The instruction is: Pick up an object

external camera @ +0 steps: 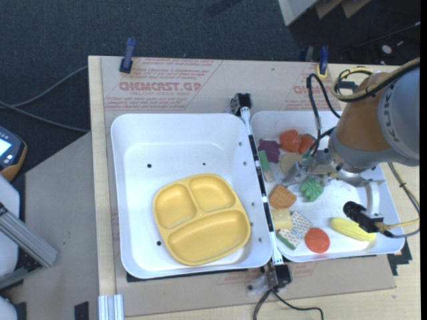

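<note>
Toys crowd the right bin (393, 242), and the gripper (301, 172) hangs low among them near its left wall, by a green toy (311, 190); whether its fingers are open or shut, I cannot tell. A grab here could likely catch two pieces or nudge one aside, so tight is the packing. Orange ball (317, 240) and yellow corn (352, 229) lie toward the front edge. Beside it, the left bin (133, 139) carries a yellow divided plate (201, 217).
</note>
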